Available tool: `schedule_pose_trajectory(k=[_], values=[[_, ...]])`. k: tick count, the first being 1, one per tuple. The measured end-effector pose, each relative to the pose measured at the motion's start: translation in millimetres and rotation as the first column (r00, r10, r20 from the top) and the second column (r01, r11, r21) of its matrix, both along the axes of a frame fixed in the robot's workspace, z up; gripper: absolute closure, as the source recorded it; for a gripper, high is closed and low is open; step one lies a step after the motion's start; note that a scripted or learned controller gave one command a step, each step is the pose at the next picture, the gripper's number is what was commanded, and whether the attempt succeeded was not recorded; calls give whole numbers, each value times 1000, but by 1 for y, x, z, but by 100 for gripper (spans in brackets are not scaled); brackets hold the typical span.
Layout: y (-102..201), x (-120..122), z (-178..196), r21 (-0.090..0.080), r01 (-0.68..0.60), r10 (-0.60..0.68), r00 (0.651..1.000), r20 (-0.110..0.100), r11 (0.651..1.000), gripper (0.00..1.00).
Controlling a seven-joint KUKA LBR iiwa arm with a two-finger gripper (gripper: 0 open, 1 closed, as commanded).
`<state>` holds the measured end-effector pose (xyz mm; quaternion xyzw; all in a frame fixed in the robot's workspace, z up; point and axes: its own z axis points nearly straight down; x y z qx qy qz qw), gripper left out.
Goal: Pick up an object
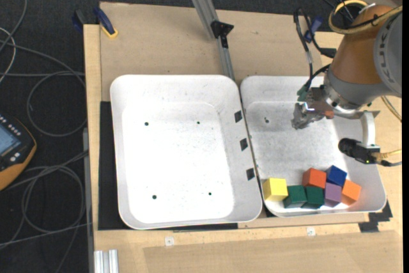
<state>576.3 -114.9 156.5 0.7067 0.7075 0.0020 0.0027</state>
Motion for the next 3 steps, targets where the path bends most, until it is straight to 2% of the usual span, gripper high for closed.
schedule_pose_trajectory(k=[1,2,3], values=[[5,8,62,0,-1,1,1000,2,1000,100],[5,10,97,0,-1,1,1000,-1,1000,100],[58,-6,85,4,-4,4,1000,-10,1000,100]])
